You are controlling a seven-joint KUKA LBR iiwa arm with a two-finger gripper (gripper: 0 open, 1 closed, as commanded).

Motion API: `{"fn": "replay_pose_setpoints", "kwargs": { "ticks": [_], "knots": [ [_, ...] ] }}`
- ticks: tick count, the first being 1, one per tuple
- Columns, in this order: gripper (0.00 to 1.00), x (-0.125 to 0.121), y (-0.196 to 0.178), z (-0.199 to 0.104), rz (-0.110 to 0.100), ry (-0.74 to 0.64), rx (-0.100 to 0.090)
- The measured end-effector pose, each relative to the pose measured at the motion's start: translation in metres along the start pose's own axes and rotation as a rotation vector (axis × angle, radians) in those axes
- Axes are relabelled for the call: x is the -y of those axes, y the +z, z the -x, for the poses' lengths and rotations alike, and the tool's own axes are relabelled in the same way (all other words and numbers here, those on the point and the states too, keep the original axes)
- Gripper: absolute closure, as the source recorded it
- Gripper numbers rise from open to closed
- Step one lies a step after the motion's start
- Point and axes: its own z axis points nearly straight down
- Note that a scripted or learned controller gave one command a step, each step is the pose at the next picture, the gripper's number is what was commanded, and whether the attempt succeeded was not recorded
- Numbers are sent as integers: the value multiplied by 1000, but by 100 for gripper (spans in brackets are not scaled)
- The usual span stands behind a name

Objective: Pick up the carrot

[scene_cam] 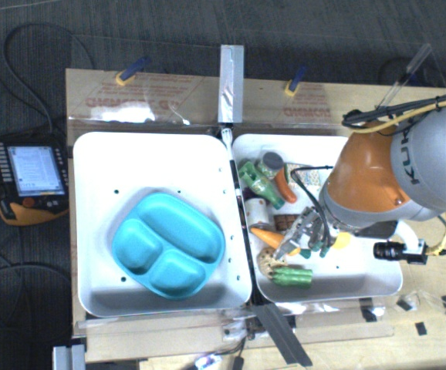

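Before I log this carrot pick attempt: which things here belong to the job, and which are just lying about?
Job:
carrot, in the right bin
gripper, beside the carrot

Lying about:
blue divided tray in the left bin
green toy vegetable
green bottle
handheld control pendant

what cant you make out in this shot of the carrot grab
- Gripper: in the camera view the fingers blur into the clutter; open or shut is unclear.
- Carrot: its right end runs under the gripper, so contact is unclear.
- Right bin: the arm covers much of its floor.
- Item by the green piece: too small to identify.
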Motion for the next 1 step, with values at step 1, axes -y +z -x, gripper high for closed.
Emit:
{"fn": "replay_pose_setpoints", "kwargs": {
  "ticks": [1],
  "knots": [
    [100,-75,-77,-26,-17,430,-16]
  ]
}}
